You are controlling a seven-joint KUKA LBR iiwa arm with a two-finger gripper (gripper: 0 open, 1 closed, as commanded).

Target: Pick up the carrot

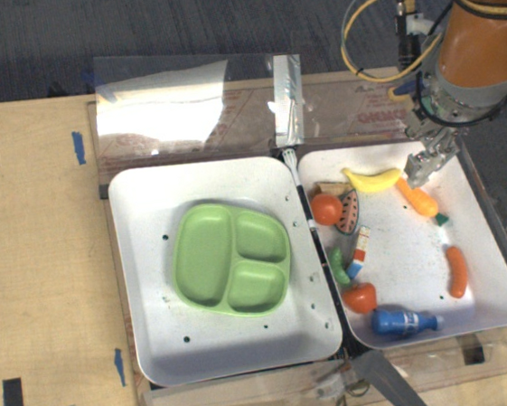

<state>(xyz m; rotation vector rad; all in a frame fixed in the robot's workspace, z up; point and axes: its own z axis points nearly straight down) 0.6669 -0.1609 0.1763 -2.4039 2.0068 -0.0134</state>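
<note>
Right bin (497,302): open floor mid-centre, carrot (419,199) crowded by banana (371,179) at the far wall, tomato (326,208), watermelon slice (350,211), blue bottle (402,321) lining left and near sides, sausage (457,272) on the right

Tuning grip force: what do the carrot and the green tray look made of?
Carrot: looks like moulded plastic toy food, smooth uniform orange with a green tip; hard or soft can't be told. Tray: likely plastic, matte light green, rounded moulded compartments, no glare.
</note>
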